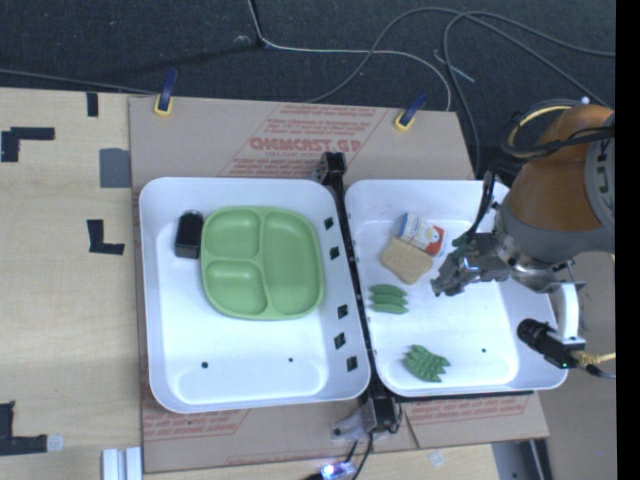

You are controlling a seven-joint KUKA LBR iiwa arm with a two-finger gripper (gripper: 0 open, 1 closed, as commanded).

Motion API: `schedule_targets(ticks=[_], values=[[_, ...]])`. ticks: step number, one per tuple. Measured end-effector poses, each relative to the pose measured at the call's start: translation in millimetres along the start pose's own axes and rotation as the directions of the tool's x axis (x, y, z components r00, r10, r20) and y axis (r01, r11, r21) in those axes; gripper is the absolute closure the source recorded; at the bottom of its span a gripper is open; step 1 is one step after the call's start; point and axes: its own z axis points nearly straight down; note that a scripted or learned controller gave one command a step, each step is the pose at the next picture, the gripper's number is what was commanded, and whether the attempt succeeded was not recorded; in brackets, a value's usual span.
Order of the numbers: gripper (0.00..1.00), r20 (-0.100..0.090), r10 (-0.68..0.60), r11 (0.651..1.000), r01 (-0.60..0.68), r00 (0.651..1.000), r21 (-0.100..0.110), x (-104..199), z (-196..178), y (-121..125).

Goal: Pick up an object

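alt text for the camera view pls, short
The gripper hovers low in the right bin, just right of a tan sponge and green pod. The left bin holds a green divided plate.

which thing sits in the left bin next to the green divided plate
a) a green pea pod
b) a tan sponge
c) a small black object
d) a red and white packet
c: the small black object lies against the left edge of the green divided plate in the left bin, while the tan sponge, the pea pod and the red and white packet all lie in the right bin.
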Motion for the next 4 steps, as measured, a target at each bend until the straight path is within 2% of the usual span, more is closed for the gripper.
schedule_targets(ticks=[2, 4], values=[[1.0, -0.003, -0.006, 1.0, 0.006, 1.0, 0.005, 109, -13, 26], [1.0, -0.002, -0.004, 1.0, 0.004, 1.0, 0.004, 210, -32, 66]])
